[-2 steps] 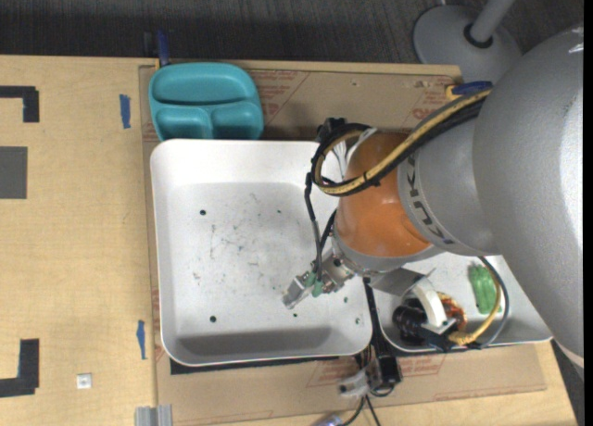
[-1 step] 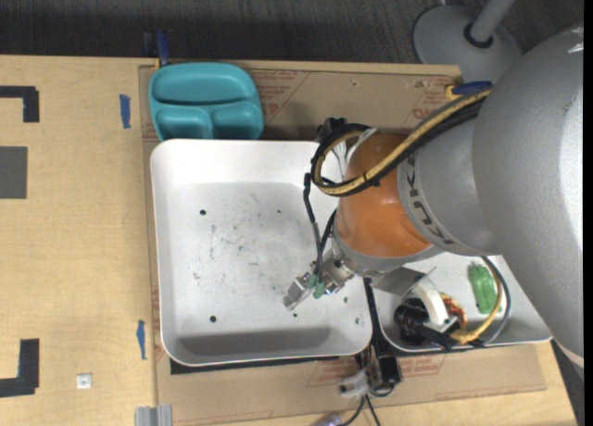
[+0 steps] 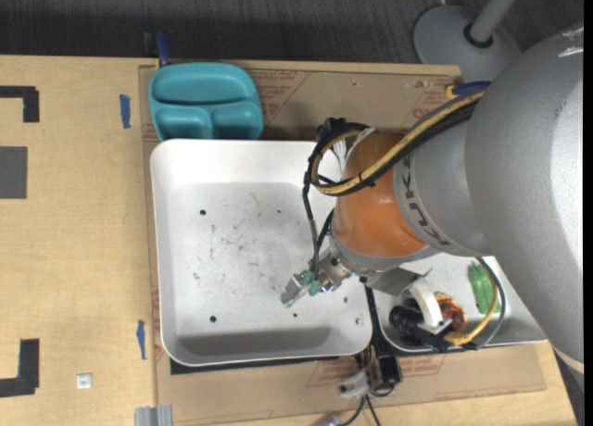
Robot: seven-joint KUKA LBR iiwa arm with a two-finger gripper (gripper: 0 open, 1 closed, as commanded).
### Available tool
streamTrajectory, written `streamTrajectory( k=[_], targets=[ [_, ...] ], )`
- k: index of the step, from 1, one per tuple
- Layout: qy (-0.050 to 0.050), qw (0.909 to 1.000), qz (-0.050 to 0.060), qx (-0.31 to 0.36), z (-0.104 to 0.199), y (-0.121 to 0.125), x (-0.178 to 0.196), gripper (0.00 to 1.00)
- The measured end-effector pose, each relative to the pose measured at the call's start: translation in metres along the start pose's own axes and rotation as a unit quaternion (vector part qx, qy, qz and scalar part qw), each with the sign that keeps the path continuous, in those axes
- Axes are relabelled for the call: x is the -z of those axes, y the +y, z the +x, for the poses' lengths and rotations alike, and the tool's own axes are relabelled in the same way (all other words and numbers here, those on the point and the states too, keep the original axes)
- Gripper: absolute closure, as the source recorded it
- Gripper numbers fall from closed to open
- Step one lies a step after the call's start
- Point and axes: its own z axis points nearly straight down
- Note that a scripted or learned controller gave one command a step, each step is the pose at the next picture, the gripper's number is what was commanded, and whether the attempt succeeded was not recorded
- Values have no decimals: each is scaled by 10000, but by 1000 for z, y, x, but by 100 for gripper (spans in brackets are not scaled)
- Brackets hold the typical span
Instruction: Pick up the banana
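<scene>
— Where do we see the gripper (image 3: 301,290)?

— We see it low over the floor of the left bin (image 3: 185,174), near that bin's right wall and toward its near edge. Straight above it rises the arm (image 3: 528,165), with the orange band (image 3: 371,206) just up and to the right of the gripper in the camera view.

— Can we say how far open it is?

— No. The gripper is small and blurred from here, so we cannot tell how wide it stands, nor whether it has hold of anything.

— And the banana?

— We cannot tell where it lies. To the gripper's right the arm covers most of the right bin (image 3: 515,320). In the strip of that bin we can see, there is a small green thing (image 3: 482,285), well to the right of the gripper and at about its level. Close by it runs a thin yellow curve, and we cannot say what that is.

— What is around the gripper in the left bin?

— On the gripper's left and beyond it we make out bare white floor, marked with grey scuffs and a few dark dots. We cannot make out anything touching the gripper.

— Anything farther off?

— A teal container (image 3: 206,105) with two hollows stands past the far rim of the left bin, up and to the left of the gripper and well apart from it. It sits on the brown bench (image 3: 74,257), which stretches away to the gripper's left.
</scene>
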Motion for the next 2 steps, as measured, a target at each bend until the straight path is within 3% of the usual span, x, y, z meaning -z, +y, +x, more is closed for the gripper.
streamTrajectory(
  k=[1, 2],
  targets=[
    [132, 9999, 62, -43, 21, 4, -13, 0],
    [130, 9991, 46, -409, 60, 66, -31, 0]
  ],
)
